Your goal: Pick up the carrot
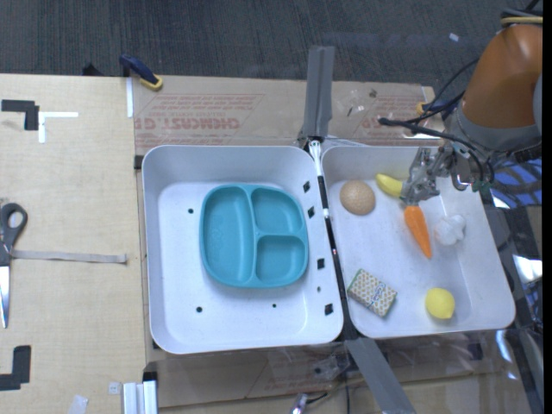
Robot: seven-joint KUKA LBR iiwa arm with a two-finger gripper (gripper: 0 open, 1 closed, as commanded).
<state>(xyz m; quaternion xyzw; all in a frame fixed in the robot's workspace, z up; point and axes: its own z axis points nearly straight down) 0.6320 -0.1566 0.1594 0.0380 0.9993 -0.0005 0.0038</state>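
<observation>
An orange carrot (418,230) lies in the right bin (483,317), pointing down and to the right, with its thick end toward the back. My gripper (418,188) hangs at that thick end, just behind it. I cannot tell whether it touches the carrot. The arm's orange band (507,76) is at the upper right.
Around the carrot lie a yellow banana (388,184), a beige round object (357,197), a white crumpled item (449,229), a lemon (440,304) and a patterned box (373,292). The left bin (164,317) holds a teal divided plate (255,235). Scissors (9,248) lie on the bench at the far left.
</observation>
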